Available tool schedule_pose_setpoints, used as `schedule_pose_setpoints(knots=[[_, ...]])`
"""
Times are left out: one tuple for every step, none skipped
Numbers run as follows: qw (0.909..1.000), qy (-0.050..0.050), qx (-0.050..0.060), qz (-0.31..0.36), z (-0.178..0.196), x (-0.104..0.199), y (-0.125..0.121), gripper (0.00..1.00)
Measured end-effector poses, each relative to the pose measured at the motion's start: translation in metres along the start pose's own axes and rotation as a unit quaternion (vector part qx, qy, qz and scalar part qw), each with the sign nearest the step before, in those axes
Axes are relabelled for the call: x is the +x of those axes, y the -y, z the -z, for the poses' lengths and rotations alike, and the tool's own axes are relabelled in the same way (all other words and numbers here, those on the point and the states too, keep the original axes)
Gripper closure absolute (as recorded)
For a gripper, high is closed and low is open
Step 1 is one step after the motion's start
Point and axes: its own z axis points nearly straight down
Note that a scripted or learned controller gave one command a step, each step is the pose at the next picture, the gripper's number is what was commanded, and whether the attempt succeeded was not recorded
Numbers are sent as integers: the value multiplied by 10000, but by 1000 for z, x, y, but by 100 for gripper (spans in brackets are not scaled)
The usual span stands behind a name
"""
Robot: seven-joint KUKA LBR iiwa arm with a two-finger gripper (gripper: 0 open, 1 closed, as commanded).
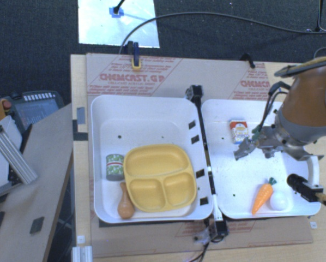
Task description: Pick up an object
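We can't tell our end effector's (pixel 245 149) grip; small red-and-white carton (pixel 238 130) sits just up-left, orange plastic carrot (pixel 262 198) below.

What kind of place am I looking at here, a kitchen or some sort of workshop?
Most likely a robotics lab, not a kitchen. A grey and orange robot arm reaches over two white bins on a bench. The food is toys: a carrot and a yellow divided plate. Cables trail across the dark floor.

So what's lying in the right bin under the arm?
In the right bin: a small red-and-white carton, a toy carrot and a white ball. The arm covers the bin's right side, including anything there.
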Motion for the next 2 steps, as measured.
schedule_pose_setpoints(knots=[[10000,8,-62,11,6,0,-3,0],[10000,6,-46,3,-37,-2,-9,0]])
